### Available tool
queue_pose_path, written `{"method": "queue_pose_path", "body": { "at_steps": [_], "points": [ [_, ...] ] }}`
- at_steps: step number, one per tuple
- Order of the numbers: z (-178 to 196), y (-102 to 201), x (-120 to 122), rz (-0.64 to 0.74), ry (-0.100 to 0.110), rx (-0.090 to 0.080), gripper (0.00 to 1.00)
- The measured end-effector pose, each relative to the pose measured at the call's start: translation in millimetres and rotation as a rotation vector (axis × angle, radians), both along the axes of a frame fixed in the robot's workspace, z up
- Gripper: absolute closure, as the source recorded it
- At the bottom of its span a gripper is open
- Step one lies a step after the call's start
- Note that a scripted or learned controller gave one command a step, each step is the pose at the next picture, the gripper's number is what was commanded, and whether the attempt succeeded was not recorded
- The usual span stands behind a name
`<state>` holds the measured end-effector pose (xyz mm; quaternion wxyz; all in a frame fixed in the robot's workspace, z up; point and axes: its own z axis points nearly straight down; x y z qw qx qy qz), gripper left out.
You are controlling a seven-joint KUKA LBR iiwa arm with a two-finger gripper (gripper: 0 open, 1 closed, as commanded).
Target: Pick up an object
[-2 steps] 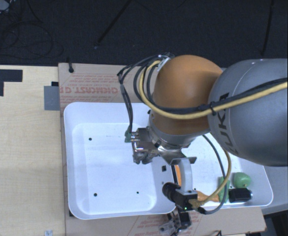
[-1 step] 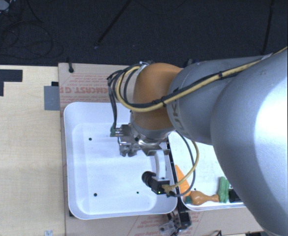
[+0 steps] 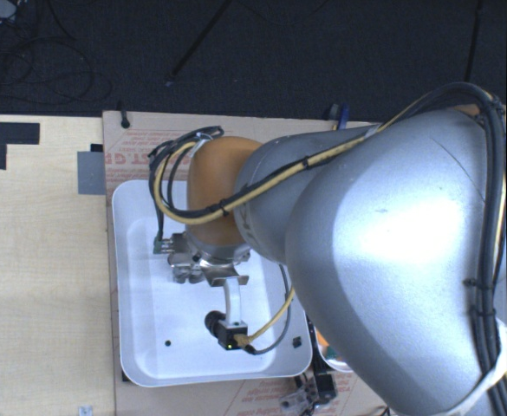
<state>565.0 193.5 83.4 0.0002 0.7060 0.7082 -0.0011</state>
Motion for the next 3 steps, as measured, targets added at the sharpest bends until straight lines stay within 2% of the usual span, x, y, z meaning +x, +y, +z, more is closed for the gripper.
{"method": "queue_pose_path", "body": {
  "at_steps": [1, 2, 3],
  "points": [
    [4, 52, 16, 0.001, 0.001, 0.003, 1.0],
    [245, 51, 82, 0.001, -0.017, 0.006, 1.0],
    [211, 51, 78, 0.002, 0.003, 0.0, 1.0]
  ]
}}
